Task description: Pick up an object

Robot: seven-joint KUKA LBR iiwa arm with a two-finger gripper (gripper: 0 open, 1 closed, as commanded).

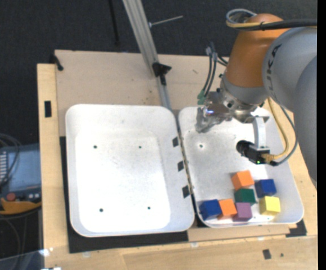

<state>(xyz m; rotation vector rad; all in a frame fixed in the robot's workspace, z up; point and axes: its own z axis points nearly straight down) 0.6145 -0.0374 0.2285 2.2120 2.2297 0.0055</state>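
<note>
hovering gripper (206, 118) over right bin (219, 156), blocks (243, 198) apart

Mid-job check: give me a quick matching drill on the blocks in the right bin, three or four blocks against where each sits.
Blocks:
1. yellow block
2. purple block
3. green block
4. blue block nearest the left bin

Places:
A. leftmost of the cluster
B. directly below the upper orange block
C. farthest right in the front row
D. front row, right of the lower orange block

Pairs: 1-C, 2-D, 3-B, 4-A
</note>
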